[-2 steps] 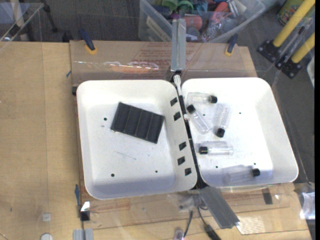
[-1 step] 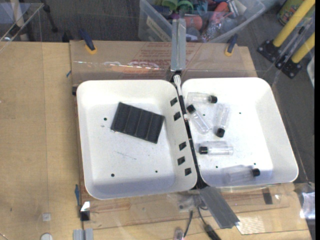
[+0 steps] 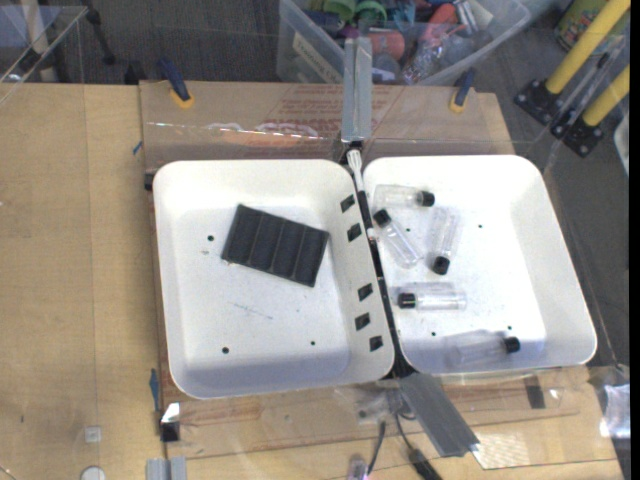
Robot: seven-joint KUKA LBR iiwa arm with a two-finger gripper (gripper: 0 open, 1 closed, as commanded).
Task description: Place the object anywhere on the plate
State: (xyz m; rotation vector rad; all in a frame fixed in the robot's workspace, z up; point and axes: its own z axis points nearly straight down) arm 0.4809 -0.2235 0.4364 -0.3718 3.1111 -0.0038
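- The left bin (image 3: pixel 180 268) holds a dark ribbed plate (image 3: pixel 275 245), a flat rectangle lying at a slight tilt in the far half of the bin, with bare white floor all round it.
- Nothing rests on the plate.
- The right bin (image 3: pixel 540 258) holds five small clear bottles with black caps, all lying on their sides, well apart from the plate and across the divider from it.
- The far bottle (image 3: pixel 405 198) lies near the back-left corner, cap pointing right.
- The slanted bottle (image 3: pixel 397 238) lies just in front of it, close to the divider.
- The middle bottle (image 3: pixel 441 238) lies beside that one, its cap toward the near side.
- The level bottle (image 3: pixel 430 298) lies crosswise further forward, cap to the left.
- The near bottle (image 3: pixel 480 346) lies by the front wall, cap to the right.
- A divider (image 3: pixel 362 268) with black tabs runs between the two bins, which sit touching side by side.
- Behind the bench stands a clear tub (image 3: pixel 400 8) full of coloured toys, and two blue clamps (image 3: pixel 180 90) grip the cardboard sheet (image 3: pixel 250 108) under the bins.
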